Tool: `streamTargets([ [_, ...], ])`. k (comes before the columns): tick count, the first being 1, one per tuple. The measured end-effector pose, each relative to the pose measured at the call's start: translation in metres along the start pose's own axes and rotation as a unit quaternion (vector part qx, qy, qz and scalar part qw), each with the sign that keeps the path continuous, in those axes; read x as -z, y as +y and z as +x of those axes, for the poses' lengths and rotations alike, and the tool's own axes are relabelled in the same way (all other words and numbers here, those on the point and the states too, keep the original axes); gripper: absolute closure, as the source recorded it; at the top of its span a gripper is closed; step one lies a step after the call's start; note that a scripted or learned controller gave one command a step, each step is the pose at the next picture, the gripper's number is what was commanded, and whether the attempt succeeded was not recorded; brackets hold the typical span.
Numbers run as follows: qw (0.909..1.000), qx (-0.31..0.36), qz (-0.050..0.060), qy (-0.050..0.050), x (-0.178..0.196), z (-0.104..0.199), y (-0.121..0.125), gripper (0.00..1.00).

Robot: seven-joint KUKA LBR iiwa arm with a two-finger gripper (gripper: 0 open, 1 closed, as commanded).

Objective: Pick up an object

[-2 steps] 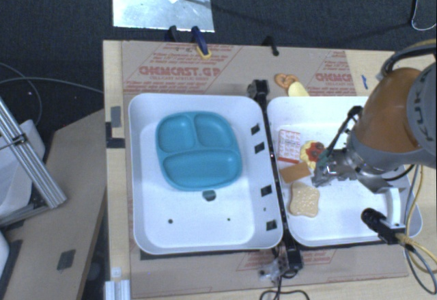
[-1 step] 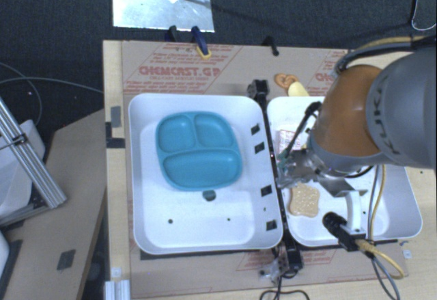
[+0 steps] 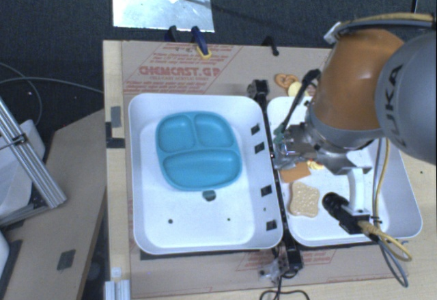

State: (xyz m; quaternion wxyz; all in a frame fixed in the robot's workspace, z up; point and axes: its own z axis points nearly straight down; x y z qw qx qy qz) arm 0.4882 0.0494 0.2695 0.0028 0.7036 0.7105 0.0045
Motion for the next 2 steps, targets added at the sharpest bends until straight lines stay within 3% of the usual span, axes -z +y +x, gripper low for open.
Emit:
streamTargets([
  [1, 0.9999, -0.01, 0.0, -0.004, 0.056, -0.125, -0.002, 1.0],
  [2, 1.0, 0.001, -0.001, 0.0, 0.142, -0.052, 0.001, 1.0],
])
